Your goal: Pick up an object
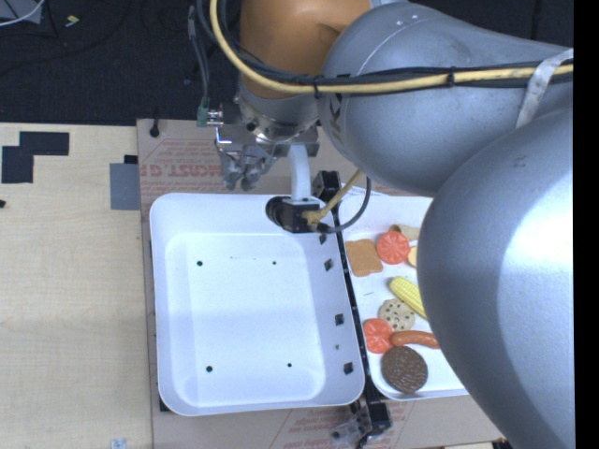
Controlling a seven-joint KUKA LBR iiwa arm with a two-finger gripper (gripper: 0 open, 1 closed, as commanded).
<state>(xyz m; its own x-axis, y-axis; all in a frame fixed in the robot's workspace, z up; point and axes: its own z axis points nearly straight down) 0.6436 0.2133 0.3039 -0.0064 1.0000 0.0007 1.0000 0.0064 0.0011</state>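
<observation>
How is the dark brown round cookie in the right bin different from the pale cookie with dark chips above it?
The dark brown cookie is chocolate-coloured all over and larger; the chip cookie is pale tan with dark spots and smaller. The brown one lies nearest the bin's near rim, below a sausage; the chip cookie lies above that sausage, beside a corn cob. Both are round, flat, and lie in the right bin.

Bright, even overhead light — soft shadow across the left bin point(248, 382); top edge dark, arm point(487, 157) perhaps slightly blurred.

My arm point(449, 110): grey, orange-banded, reaching from right. My gripper point(245, 174): pointing down, hanging at frame's upper middle.
</observation>
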